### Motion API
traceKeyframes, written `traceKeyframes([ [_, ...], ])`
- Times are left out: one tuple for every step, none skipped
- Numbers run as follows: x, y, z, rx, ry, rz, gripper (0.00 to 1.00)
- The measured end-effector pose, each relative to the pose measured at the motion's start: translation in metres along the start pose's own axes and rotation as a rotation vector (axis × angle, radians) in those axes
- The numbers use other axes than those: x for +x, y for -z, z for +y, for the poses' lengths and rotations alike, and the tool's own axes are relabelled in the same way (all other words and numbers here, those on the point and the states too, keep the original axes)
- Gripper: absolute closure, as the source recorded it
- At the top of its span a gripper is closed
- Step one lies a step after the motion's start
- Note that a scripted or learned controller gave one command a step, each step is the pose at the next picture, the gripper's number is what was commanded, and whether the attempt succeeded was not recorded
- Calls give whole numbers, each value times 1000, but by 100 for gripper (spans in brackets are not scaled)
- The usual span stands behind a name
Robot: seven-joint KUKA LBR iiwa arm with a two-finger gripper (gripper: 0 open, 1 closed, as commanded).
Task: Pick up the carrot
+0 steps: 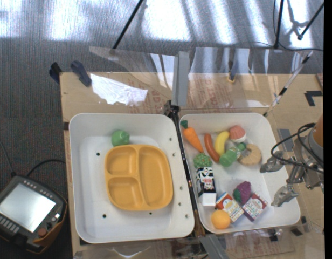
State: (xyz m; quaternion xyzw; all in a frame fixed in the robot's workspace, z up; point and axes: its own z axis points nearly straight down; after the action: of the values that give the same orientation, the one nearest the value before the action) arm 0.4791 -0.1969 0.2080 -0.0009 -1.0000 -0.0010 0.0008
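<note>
Spread wide and gripping nothing, the tool hangs over the right bin's right edge. Well apart from it, the carrot lies near that bin's far-left corner, beside a red sausage and a banana.

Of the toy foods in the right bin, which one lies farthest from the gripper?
The carrot, orange with a green top, in the right bin's far left corner. The gripper is at the opposite, right side.
</note>
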Motion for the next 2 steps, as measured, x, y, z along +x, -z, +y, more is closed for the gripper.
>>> traceKeyframes([
  [-37, -115, 40, 1, -231, -10, 0],
  [-51, -114, 99, 2, -371, -16, 0],
])
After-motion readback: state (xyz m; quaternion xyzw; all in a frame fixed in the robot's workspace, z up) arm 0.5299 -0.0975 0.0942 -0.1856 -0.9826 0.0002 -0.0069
